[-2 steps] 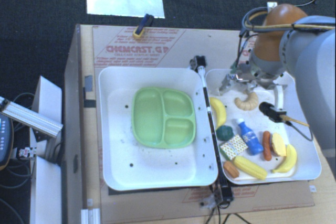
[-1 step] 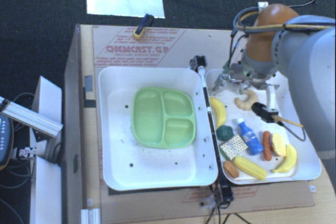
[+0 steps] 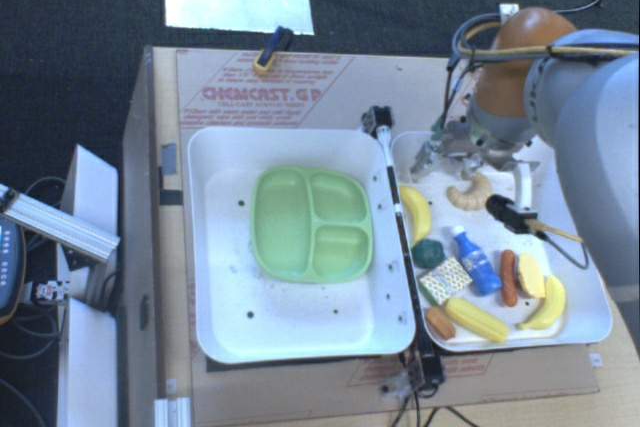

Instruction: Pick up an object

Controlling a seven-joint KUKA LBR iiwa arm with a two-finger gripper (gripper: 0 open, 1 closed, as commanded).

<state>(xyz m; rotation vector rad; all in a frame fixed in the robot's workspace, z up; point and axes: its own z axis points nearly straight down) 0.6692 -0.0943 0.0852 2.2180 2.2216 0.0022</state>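
- Hand (image 3: 478, 158): grip state cannot be told; nothing visibly held.
- Croissant (image 3: 470, 192) lies just below hand, unlifted.
- Judgement: pick outstanding.

Grey rounded arm (image 3: 590, 105) with an orange band (image 3: 520, 65), black cables looping beside it

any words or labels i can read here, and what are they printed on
"CHEMCAST GP" in large red letters, on the brown protective sheet covering the bench behind the bins.
Smaller red lines above and below that name on the same sheet: too blurred to read.
Blue bottle in the right bin: label too small to read.
Nothing readable on the green plate or the left bin.
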